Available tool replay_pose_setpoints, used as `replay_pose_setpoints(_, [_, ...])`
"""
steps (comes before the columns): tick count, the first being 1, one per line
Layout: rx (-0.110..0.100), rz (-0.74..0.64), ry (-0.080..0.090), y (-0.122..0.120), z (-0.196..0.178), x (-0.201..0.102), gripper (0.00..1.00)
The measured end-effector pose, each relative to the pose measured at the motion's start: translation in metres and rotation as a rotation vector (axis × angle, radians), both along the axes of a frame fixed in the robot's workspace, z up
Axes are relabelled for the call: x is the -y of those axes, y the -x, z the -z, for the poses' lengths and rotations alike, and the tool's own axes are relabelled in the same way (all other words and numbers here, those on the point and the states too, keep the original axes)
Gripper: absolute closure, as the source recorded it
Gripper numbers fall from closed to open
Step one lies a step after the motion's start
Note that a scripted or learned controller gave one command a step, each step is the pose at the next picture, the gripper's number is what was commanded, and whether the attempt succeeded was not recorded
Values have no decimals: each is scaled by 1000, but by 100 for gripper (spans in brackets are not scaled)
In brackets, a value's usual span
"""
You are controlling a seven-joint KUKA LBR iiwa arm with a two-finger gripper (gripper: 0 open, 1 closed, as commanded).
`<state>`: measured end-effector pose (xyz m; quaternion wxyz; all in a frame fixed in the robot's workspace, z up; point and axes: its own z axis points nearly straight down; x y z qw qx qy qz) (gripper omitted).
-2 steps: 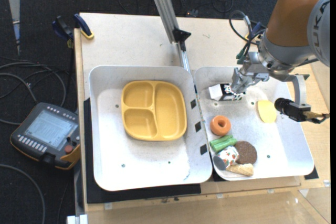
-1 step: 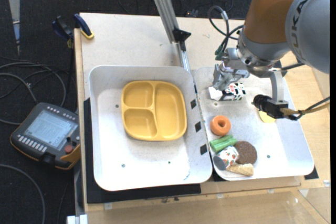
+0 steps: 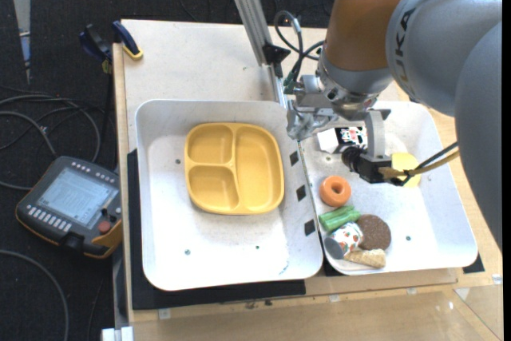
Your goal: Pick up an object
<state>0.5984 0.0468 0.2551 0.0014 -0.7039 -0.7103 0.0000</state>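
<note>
Bench (image 3: 192,60), pale top, bearing two shallow white bins side by side. Left bin (image 3: 160,251): one yellow three-compartment plate (image 3: 235,168), lying flat near the bin's middle, towards its right wall. Right bin (image 3: 447,227): six loose items, all in its left half. White card with black markings (image 3: 345,137), at the far left, just beside the gripper. Orange ring (image 3: 327,192), nearer than the card and apart from it. Green piece (image 3: 337,217), just near of the ring. Brown round disc (image 3: 374,232), right of the green piece. Small white patterned item (image 3: 346,238), touching the disc's left edge. Beige wedge (image 3: 367,257), nearest of all, against the bin's near wall. Arm (image 3: 447,36), grey with an orange band, entering from the right. Gripper (image 3: 306,122): low over the far-left corner of the right bin, close to the wall between the two bins; how far open it is cannot be told, and nothing is seen held in it. Off the bench, on the dark floor at left: a grey hand-held control unit with screen (image 3: 68,204).
</note>
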Motion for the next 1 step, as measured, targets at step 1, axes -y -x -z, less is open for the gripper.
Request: replay_pose_setpoints(1, [-1,1,1,-4,16,-49,100])
